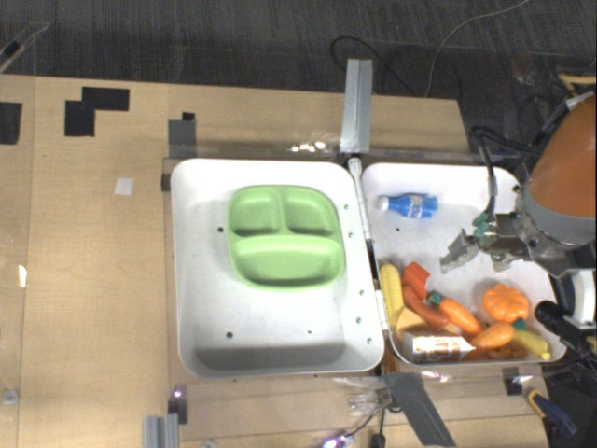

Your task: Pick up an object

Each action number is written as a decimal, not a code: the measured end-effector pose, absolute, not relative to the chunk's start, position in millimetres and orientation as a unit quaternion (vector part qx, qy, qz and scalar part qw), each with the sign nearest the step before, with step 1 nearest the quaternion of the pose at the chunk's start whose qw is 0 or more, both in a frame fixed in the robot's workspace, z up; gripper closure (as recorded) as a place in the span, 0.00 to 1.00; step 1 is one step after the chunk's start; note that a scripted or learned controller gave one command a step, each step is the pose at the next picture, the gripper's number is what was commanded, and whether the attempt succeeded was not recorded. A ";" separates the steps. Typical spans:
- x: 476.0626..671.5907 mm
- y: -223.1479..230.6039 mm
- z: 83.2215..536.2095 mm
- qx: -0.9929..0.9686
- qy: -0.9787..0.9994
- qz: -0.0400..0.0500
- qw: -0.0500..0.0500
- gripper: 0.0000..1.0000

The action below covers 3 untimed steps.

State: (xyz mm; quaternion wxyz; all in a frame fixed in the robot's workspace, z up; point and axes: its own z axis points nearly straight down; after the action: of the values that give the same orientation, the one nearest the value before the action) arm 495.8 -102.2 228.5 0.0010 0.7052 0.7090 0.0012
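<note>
The right white bin point(438, 177) holds toy food. A small blue bottle point(408, 205) lies near its far left corner. Along the left wall lies a yellow corn cob point(391, 287), with a red pepper point(417, 276) and a carrot point(454, 314) beside it. An orange pumpkin point(505, 301) sits at the near right. My gripper point(466, 253) hangs over the bare middle of this bin, to the right of the corn and above-left of the pumpkin. Nothing shows in its grasp.
The left white bin point(201, 278) carries a green divided plate point(284, 234). At the right bin's front edge lie a small white and brown box point(440, 346), a second orange piece point(494, 336) and a yellow banana point(532, 343). Cables and the arm crowd the right side.
</note>
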 end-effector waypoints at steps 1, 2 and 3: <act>487.8 -141.9 158.1 0.662 0.750 0.000 0.000 0.00; 491.1 -141.0 90.3 0.527 0.850 0.003 0.006 0.00; 493.9 -139.6 102.2 0.527 0.850 0.005 0.009 1.00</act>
State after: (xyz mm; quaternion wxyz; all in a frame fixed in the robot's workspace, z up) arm 493.9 -139.6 102.2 0.0086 0.5271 0.8497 0.0048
